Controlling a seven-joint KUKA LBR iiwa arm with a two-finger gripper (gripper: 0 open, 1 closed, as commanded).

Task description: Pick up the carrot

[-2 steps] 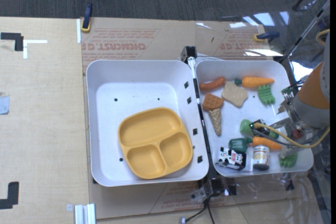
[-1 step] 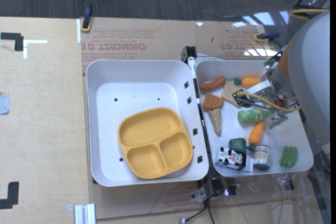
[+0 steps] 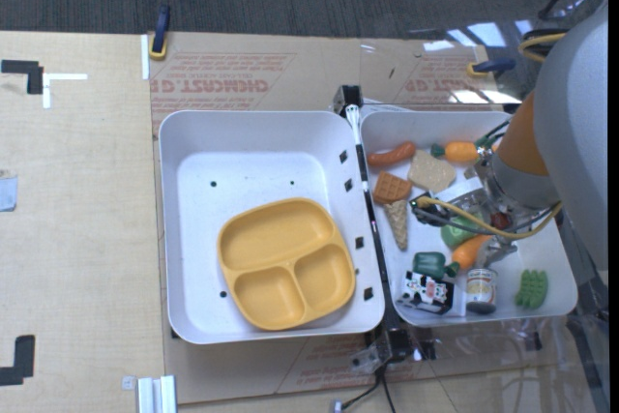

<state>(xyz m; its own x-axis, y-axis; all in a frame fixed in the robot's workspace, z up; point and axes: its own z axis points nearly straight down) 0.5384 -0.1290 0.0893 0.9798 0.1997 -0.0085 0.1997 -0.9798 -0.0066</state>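
Reaching in from the right, the grey arm (image 3: 580, 102) hangs over the right bin (image 3: 551, 309), and its gripper (image 3: 462, 220) sits low among the toy food. The gripper is a tangle of metal and wires here, so it is too hard to tell how it is set or if anything is caught in it. There are two orange things that look like a carrot. One carrot (image 3: 466, 252) lies just below the gripper, so close it looks like it touches, with its green top (image 3: 455, 233) tucked right under the tool. The other orange carrot-like piece (image 3: 458, 151) lies above the gripper, near the far wall of the bin. Left of the gripper are a waffle cone (image 3: 397, 221), a brown cracker (image 3: 392, 188) and a slice of bread (image 3: 431, 173), and a sausage (image 3: 391, 154) lies farther up and left. Below the gripper stand a small jar (image 3: 481, 290), a black and white box (image 3: 427, 291) and a bumpy green veggie (image 3: 532, 289). Far to the left, in the left bin (image 3: 184, 208), rests a yellow plate (image 3: 285, 263) with three parts.
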